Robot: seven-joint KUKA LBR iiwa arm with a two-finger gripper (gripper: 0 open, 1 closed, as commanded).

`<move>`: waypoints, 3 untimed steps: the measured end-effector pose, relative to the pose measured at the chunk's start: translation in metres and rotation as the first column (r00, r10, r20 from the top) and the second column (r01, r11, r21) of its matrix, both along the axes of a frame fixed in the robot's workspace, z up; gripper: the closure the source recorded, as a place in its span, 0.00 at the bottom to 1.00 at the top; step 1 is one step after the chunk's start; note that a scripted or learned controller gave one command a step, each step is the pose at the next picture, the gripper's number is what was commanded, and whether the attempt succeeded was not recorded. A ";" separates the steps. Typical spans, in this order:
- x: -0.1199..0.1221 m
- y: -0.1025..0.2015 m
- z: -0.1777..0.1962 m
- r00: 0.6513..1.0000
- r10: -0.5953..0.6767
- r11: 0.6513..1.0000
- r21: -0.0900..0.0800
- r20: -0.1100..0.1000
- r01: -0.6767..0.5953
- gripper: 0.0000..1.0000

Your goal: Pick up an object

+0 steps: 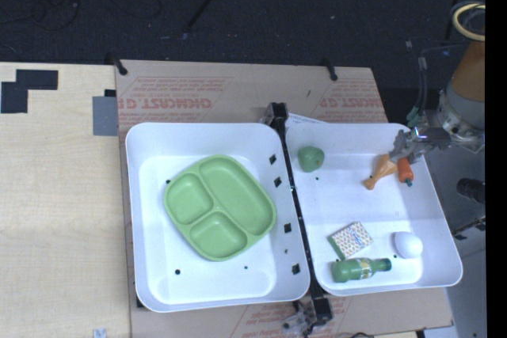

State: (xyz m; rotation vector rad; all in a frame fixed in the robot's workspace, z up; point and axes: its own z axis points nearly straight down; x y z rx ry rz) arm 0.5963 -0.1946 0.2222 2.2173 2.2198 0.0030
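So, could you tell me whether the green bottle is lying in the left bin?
No, the green bottle lies in the right bin, beside the patterned packet.

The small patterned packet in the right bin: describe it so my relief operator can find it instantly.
Look in the right bin, toward its near edge. The patterned packet lies flat just above the green bottle and left of the white egg-shaped object. It is the only square, flat, checkered item there.
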 end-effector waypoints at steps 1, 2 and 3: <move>0.000 0.000 -0.010 1.000 0.001 1.000 0.002 -0.007 -0.001 1.00; -0.018 0.060 -0.012 1.000 0.003 1.000 0.005 -0.008 -0.003 1.00; -0.032 0.106 -0.019 1.000 0.003 1.000 0.005 -0.009 -0.003 1.00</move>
